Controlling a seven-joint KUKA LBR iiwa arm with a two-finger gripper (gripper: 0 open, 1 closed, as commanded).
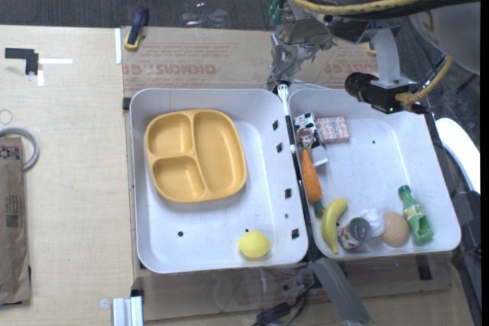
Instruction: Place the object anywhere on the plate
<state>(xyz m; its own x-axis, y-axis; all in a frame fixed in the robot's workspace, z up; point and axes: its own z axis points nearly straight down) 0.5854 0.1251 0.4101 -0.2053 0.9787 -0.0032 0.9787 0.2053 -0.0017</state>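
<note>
One lemon (254, 244), seemingly far from hand (284, 69)

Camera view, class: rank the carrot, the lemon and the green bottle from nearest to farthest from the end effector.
1. Carrot, along the right bin's left wall, just below the end effector.
2. Green bottle, right bin's lower right corner.
3. Lemon, left bin's bottom edge.
The bottle and lemon are close to call.

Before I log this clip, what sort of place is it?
Probably a robot lab bench for pick-and-place trials: two white bins, toy food such as a banana and lemon, and a yellow plate.
</note>
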